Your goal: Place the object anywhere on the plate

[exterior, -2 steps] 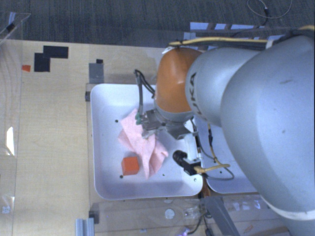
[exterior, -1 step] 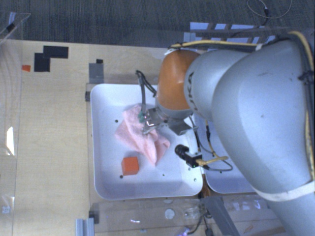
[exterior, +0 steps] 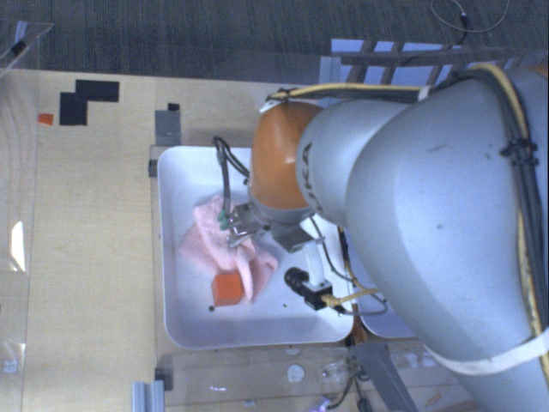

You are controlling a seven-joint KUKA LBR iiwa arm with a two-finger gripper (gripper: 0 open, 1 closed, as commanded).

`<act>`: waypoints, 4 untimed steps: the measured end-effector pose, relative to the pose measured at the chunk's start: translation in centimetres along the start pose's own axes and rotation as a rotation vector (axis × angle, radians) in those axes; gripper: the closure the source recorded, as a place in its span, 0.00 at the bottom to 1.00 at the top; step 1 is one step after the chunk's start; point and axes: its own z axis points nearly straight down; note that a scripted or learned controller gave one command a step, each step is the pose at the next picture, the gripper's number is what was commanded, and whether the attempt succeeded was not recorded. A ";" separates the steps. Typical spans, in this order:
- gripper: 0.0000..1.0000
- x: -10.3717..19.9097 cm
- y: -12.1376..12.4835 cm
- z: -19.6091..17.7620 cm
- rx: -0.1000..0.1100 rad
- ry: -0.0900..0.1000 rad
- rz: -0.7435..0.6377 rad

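Reaching in from three o'clock, the grey arm (exterior: 429, 221) with its orange band (exterior: 279, 157) covers most of the right half of the view and ends over the left white bin (exterior: 171, 247). The jaws (exterior: 236, 227) sit low at the middle of that bin, right over a crumpled pink cloth (exterior: 202, 230); whether they are spread or pressed together cannot be told, since the wrist hides them from above. The cloth lies in a loose heap from the bin's centre toward eight o'clock, one fold trailing toward five o'clock. A small orange block (exterior: 227, 290) rests at the cloth's six o'clock edge, touching the fabric and sitting on the bin floor, apart from the jaws. Nothing can be seen between the jaws. A black cable fitting (exterior: 304, 286) hangs from the wrist toward four o'clock of the block. A sliver of the second bin (exterior: 382, 324) shows at five o'clock beneath the arm. The bins stand on a pale wooden tabletop (exterior: 86, 256), which carries black markings (exterior: 86, 99) and a small orange square (exterior: 45, 119) near its ten o'clock corner.
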 end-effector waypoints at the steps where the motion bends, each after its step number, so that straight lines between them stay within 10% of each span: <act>1: 0.00 -0.3 0.0 0.1 0.001 -0.003 0.003; 2: 1.00 0.0 0.2 -1.1 -0.005 0.002 0.001; 3: 1.00 -10.1 -4.2 -9.3 0.017 -0.003 0.048; 4: 1.00 -3.3 -7.2 -4.0 0.021 -0.003 0.130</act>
